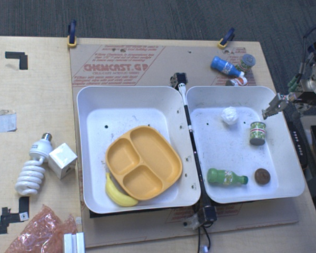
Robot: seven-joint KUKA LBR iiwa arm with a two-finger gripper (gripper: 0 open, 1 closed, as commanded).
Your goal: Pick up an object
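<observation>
claw (270,109) | fingers spread, nothing between | over right bin (287,186) rim

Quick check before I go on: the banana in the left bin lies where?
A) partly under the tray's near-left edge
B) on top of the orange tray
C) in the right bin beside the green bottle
A: the banana pokes out from beneath the near-left edge of the tray in the left bin.
</observation>
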